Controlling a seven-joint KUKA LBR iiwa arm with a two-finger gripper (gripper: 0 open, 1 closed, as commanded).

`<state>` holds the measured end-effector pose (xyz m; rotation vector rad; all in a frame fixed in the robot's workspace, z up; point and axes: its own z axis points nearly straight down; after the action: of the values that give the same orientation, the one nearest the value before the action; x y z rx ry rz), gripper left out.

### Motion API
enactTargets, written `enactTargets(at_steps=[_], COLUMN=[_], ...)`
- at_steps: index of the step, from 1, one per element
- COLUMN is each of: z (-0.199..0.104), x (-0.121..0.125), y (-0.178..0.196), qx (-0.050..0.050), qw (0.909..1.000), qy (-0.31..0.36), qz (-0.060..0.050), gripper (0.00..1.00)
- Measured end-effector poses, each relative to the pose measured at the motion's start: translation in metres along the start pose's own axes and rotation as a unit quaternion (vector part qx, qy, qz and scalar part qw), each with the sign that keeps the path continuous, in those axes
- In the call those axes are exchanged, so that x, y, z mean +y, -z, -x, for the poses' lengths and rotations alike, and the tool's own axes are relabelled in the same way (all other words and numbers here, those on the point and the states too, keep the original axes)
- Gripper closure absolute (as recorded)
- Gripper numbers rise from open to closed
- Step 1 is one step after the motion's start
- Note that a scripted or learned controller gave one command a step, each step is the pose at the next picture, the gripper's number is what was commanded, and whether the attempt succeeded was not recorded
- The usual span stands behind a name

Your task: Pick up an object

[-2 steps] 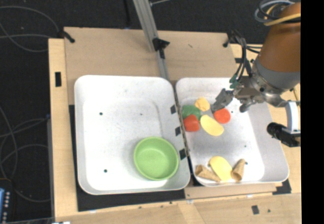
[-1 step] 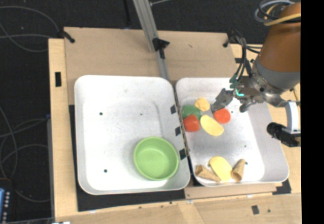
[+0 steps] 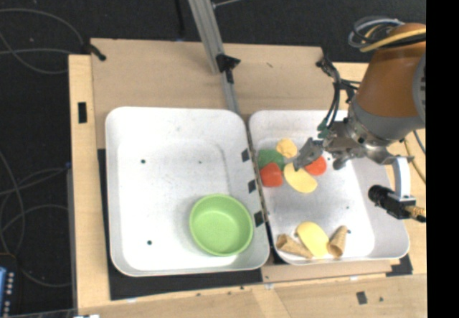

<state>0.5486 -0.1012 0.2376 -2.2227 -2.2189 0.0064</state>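
Reaching in from the right, arm low over the right bin, gripper amid a cluster of toy pieces near that bin's left wall. Finger state: cannot tell, tips blurred against the pieces. Cluster: small yellow piece, green piece, red piece, larger yellow piece, orange-red piece just beside the gripper. Nothing seen lifted clear. Along the near wall: tan cone, yellow lump, second cone, close together. Left bin holding a green bowl, upright, near its front right corner.
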Motion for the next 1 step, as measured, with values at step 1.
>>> enactTargets(at_steps=[1], z=[0.0083], x=[-0.0075], y=[-0.0554], qx=[0.000], qw=[1.0000], qy=[0.000], qz=[-0.001], gripper=[0.00])
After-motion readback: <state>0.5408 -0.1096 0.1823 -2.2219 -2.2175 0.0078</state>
